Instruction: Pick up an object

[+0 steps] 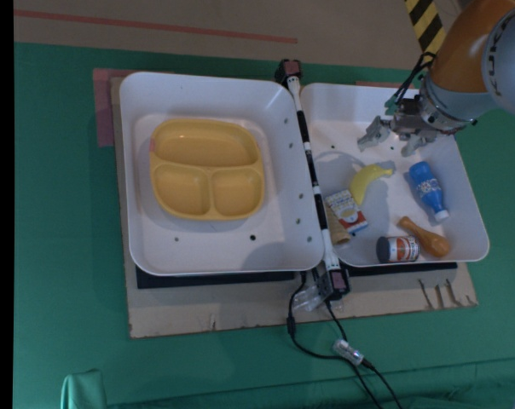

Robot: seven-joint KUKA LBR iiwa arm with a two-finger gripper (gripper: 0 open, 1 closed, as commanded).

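Note:
My gripper point(392, 141) hangs over the back of the right bin point(471, 228), fingers spread open with nothing between them. Just below it lies a yellow banana point(368, 180). A blue bottle point(427, 190) lies to the right of the banana. A small carton with a red and white label point(346, 215) sits near the bin's left wall. Near the front edge rest a dark can with a red label point(397, 249) and an orange bottle-shaped toy point(425, 237).
The left bin point(147, 96) holds a yellow divided plate point(208, 168). A black and white divider strip point(309, 164) runs between the bins. Cables point(343, 348) trail off the front of the bench. The grey and orange arm point(483, 45) comes in from the upper right.

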